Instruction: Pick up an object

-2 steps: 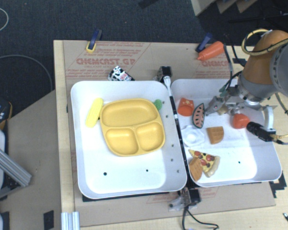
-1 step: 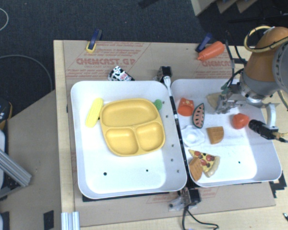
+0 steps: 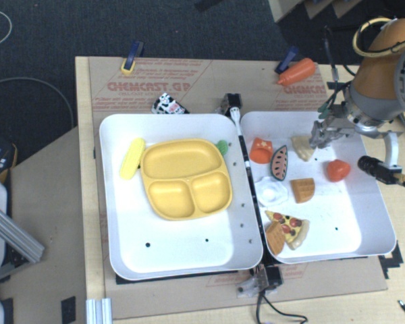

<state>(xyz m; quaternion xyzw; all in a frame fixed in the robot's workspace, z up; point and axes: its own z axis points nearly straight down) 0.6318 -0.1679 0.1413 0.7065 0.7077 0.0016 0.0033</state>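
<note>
**Gripper low in the right bin beside a pale food piece**

The left bin [image 3: 121, 248] holds a yellow divided tray [image 3: 185, 177] with three compartments. A yellow corn cob [image 3: 131, 158] lies just to the left of the tray, touching its edge, and a small green piece [image 3: 221, 146] peeks out at the tray's upper right corner.

The right bin [image 3: 364, 228] carries the loose toy foods. The gripper [image 3: 318, 135] sits low in its upper part, with a pale beige piece [image 3: 302, 148] just to its lower left; whether the two touch, and whether the jaws are released or clenched, cannot be told. Left of the gripper lies an orange-red pepper-like piece [image 3: 260, 151], and beside that a watermelon slice [image 3: 279, 163]. A red tomato [image 3: 337, 170] sits to the lower right of the gripper. Below the gripper come a brown bread piece [image 3: 303, 190], a white piece [image 3: 271, 193] against the white floor, and farther down a pizza slice [image 3: 286, 229] near the bin's lower left corner.

Beyond the bins, above and left of the gripper, an orange carrot [image 3: 297, 72] lies on the cardboard-covered bench [image 3: 94, 100]. A black-and-white cow-patterned item [image 3: 169, 104] rests farther left, at the left bin's upper rim.
</note>
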